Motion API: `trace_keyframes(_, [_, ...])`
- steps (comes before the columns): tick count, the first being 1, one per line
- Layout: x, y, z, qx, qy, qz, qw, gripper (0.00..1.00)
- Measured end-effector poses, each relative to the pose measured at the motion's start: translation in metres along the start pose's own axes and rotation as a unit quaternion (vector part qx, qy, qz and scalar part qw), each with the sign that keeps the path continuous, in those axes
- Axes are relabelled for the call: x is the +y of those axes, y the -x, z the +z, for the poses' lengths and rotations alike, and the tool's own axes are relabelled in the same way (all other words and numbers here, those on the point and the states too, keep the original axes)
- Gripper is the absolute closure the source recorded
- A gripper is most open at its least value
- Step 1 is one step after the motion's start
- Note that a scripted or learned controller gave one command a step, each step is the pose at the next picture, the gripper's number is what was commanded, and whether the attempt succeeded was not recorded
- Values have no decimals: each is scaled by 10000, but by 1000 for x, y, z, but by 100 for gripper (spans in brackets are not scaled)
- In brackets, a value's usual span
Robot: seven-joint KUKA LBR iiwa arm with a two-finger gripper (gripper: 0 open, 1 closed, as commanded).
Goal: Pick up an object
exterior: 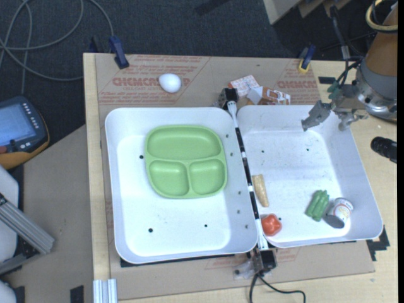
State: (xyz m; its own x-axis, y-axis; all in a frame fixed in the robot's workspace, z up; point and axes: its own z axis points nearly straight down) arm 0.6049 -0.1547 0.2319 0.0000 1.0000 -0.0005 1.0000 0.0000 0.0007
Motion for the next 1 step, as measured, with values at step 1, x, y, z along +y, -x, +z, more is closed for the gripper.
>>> trace_keyframes(1, [-74, 25, 147, 2, -5, 1, 10000, 0])
